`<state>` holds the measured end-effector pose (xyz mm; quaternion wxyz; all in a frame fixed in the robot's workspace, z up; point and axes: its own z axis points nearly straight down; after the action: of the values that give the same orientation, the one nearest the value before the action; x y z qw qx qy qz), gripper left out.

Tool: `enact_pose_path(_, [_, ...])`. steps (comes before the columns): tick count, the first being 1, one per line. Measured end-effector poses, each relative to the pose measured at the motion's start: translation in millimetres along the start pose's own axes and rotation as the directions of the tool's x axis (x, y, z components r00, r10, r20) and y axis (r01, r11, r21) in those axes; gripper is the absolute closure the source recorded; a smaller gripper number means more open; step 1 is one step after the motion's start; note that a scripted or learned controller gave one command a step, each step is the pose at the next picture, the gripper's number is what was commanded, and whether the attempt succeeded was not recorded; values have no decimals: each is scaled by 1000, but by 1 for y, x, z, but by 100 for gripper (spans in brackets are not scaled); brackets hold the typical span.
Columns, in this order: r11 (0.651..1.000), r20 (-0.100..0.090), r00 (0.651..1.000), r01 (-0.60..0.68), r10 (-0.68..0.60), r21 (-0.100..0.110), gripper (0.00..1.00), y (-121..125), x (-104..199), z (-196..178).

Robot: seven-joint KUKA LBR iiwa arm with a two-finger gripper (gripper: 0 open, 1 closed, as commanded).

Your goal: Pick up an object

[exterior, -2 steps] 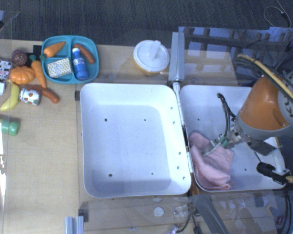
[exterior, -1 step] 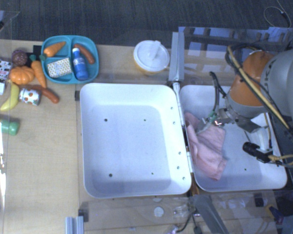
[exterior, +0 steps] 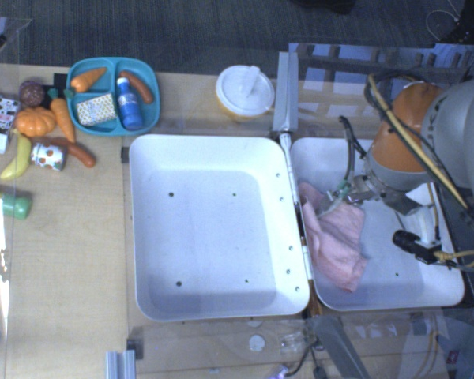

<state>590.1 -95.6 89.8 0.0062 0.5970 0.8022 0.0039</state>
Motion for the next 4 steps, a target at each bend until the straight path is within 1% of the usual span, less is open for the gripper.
enact_pose_path(1, [1000,3,1000,2,-2,-8,100,3,0,-13])
enact_pose_path(2, [926,-5,926,377,-377,5,100,57,-21,-64])
enact_pose_path(3, [756,-6,756,655,-655,4,100,41,-68,-79])
enact_pose_path(4, [828,-8,828,561,-561,4,100,53,9,-95])
